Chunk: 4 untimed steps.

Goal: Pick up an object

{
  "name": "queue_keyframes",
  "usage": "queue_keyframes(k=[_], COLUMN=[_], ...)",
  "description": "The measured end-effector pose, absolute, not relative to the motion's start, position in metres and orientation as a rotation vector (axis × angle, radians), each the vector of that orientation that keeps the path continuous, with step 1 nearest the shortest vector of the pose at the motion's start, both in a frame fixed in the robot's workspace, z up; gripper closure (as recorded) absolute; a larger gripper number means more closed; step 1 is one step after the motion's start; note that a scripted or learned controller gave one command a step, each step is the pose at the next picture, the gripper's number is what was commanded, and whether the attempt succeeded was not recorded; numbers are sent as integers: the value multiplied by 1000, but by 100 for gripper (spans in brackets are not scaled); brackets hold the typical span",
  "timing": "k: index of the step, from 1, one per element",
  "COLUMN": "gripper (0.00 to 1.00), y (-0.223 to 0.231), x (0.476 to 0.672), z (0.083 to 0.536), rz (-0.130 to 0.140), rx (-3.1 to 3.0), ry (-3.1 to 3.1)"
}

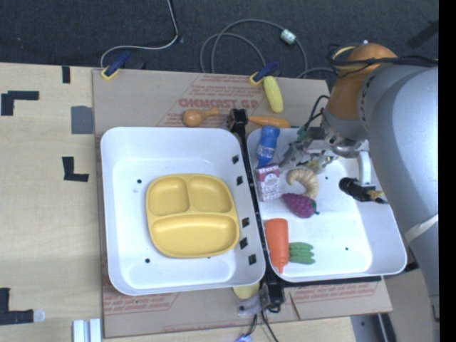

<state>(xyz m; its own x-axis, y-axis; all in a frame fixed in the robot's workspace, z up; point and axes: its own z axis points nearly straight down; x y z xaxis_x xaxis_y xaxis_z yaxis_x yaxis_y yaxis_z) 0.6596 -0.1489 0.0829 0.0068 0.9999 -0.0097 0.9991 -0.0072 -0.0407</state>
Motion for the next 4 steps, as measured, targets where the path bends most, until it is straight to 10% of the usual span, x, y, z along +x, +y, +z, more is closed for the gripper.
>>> queue_keyframes(k=[2, 3, 4], gripper=[0, 100, 100], y=[-149, -149, -113], x=[518, 519, 584], z=[87, 97, 86], rz=[-4, -3, 2], rx=[-2228, -2229, -2221], ry=[-2224, -2227, -2229])
